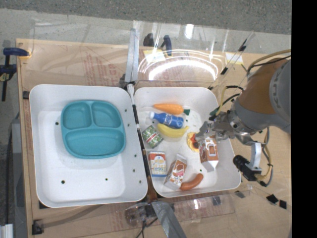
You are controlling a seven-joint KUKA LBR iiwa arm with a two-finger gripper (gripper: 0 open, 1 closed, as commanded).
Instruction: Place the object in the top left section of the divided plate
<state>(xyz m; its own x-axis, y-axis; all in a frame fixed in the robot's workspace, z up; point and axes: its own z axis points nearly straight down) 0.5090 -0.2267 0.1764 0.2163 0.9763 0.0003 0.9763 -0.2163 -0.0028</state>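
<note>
The gripper (205, 139) sits low over the right bin (218, 180), reaching in from three o'clock, and whether it is wide, narrow or holding anything cannot be told from this slanted overhead view. Just below it, toward five o'clock, a small brown-and-white carton (209, 152) lies touching or nearly touching the tool; this looks like the object being picked, though that is a judgement. At nine o'clock from the gripper, a small red and yellow item (192, 141) sits just beside it. Farther out in the same bin lie a banana (171, 130), a blue bottle (166, 119), a carrot (168, 108), a green packet (152, 136), two more small cartons (158, 163) and (176, 172), and a sausage (192, 181). Well apart, in the left bin (79, 192), rests the teal divided plate (93, 146), its top left section (76, 117) at eleven o'clock within the plate. The step in hand appears to be the pick. The next move calls for a secure grasp, a lift clear of the neighbours, then a carry leftward across the bin walls.
</note>
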